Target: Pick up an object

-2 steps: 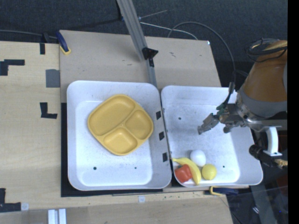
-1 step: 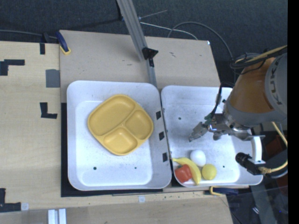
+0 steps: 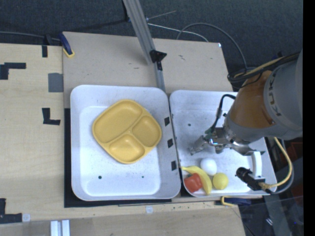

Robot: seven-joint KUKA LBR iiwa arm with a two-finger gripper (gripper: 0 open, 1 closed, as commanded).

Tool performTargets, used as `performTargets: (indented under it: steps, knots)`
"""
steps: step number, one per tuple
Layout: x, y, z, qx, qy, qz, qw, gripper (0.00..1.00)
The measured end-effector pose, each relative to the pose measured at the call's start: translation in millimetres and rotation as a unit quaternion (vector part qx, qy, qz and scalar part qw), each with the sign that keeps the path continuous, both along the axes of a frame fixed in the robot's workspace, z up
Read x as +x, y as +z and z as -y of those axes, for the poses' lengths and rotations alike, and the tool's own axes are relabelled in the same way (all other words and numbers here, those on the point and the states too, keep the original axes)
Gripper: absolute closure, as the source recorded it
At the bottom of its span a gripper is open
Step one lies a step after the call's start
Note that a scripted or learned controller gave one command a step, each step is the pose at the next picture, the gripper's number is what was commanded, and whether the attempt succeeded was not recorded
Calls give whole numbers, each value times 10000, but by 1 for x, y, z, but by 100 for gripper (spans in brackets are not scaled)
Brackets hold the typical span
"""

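Note:
In the right bin [image 3: 197, 107], a small cluster of toy foods lies against the near wall: a white egg-like ball [image 3: 208, 166], a yellow banana [image 3: 201, 176], a red piece [image 3: 193, 182] and a yellow lemon-like fruit [image 3: 220, 181]. My gripper [image 3: 207, 144] hangs over the middle of this bin, just behind the white ball and apart from it. Nothing shows in its grasp. The grey arm with its orange band [image 3: 251, 107] comes in from the right and covers the bin's right side.
The left bin [image 3: 83, 132] holds a yellow divided plate [image 3: 127, 131] near its middle. A slanted metal rod [image 3: 142, 28] runs from the top of the view down to the junction between the bins. Cables loop behind the right bin.

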State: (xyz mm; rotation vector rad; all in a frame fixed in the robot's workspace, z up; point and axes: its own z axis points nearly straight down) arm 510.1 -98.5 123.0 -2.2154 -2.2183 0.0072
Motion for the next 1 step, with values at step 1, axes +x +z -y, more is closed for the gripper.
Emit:
performTargets:
  steps: [1]
  knots:
    - [1, 12, 0, 4, 7, 14, 10000, 100]
